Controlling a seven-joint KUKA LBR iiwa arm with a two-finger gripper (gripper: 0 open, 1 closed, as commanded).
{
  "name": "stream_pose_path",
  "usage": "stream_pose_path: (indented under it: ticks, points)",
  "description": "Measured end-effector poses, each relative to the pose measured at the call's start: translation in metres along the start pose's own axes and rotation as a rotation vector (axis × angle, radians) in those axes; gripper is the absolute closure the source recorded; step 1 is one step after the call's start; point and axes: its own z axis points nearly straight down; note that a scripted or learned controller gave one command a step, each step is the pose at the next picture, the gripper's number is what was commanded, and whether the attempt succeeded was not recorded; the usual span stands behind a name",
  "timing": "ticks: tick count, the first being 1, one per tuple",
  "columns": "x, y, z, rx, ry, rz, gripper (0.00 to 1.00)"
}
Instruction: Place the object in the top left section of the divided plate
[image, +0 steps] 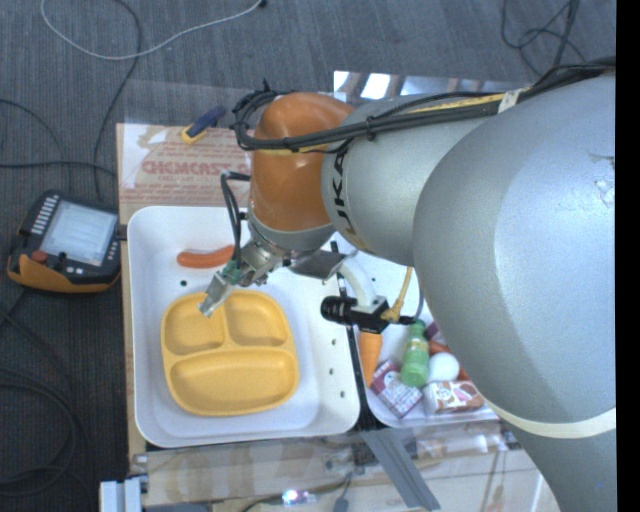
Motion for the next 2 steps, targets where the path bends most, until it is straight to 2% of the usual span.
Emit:
stream_pose_path:
  ticks: [1,2]
  points:
    - [0.0,0.035,0.081,-0.01,-0.007,-0.025,0.0]
    - [-0.017,0.084,0.083,0.048,0.017,0.23,0.0]
